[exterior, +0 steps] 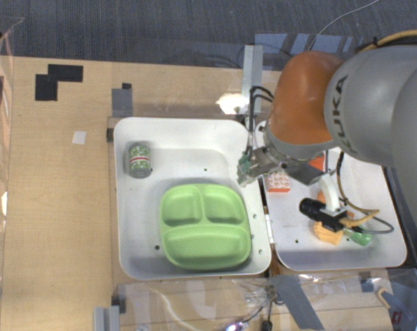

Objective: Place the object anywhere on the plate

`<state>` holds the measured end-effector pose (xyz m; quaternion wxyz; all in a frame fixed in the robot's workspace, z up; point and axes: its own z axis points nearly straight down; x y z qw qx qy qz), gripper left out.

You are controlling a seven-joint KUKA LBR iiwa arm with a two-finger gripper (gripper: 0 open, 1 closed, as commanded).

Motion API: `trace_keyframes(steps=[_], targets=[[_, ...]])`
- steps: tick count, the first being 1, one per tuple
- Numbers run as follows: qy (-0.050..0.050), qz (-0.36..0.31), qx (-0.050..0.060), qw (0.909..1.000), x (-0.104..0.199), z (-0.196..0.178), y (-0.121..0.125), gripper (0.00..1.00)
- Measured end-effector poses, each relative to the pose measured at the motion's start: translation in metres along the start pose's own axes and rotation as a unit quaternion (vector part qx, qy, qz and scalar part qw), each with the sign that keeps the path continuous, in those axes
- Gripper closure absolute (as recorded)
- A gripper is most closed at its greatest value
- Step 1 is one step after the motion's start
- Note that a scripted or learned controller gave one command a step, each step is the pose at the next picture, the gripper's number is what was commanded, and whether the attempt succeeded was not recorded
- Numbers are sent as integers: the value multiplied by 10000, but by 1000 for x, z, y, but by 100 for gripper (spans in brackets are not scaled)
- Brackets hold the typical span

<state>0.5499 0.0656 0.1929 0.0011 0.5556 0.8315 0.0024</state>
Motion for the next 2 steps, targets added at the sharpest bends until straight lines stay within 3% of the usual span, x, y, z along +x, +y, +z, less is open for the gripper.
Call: trace_keyframes(steps=[1, 2], targets=[[0, 1, 1, 10000, 0, 0, 0, 0], [-13, 1524, 9, 9883, -129, -19, -39, 0]])
